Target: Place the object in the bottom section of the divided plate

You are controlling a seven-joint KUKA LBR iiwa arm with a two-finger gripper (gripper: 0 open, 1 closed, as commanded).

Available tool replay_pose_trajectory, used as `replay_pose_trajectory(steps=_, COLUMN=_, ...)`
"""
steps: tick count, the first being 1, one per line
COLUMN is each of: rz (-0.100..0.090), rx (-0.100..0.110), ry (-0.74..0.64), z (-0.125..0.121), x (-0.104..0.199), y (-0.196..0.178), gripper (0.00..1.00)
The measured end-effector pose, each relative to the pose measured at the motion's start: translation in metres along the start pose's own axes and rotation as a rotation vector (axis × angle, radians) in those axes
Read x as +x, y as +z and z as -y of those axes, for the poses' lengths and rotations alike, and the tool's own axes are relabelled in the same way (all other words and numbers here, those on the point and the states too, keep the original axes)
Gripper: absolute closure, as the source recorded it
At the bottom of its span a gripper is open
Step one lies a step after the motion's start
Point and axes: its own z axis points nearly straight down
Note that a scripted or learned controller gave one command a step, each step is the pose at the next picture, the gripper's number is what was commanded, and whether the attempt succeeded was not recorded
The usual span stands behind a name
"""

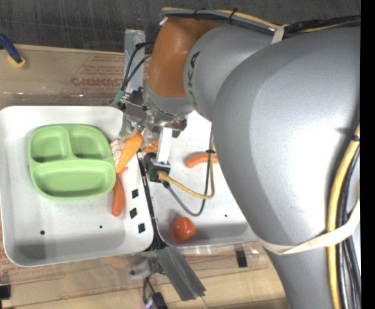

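A green divided plate [69, 160] lies in the left bin [20, 237], with two small sections at the top and one wide section at the bottom. My gripper [138, 136] hangs just off the plate's right rim, over the wall between the bins. It is shut on an orange carrot [127, 153], which slants down to the left with its tip at the plate's edge. A pale, speckled object [116, 148] sits against the rim beside the carrot.
An orange sausage-shaped piece [117, 199] lies in the left bin below the plate's right corner. The right bin [229, 227] holds a red tomato [183, 228] and a curved orange piece [199, 160]. The arm's grey bulk covers most of the right bin. A cable loops near the divider.
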Motion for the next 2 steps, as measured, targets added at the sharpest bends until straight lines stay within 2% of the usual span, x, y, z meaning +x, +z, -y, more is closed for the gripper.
replay_pose_trajectory(steps=1, rz=0.0, rx=0.0, ry=0.001, z=-0.0002, x=-0.0004, y=-0.0001, gripper=0.0)
replay_pose_trajectory(steps=2, rz=0.001, rx=0.004, ry=-0.004, z=0.0002, x=0.0001, y=-0.0091, gripper=1.0)
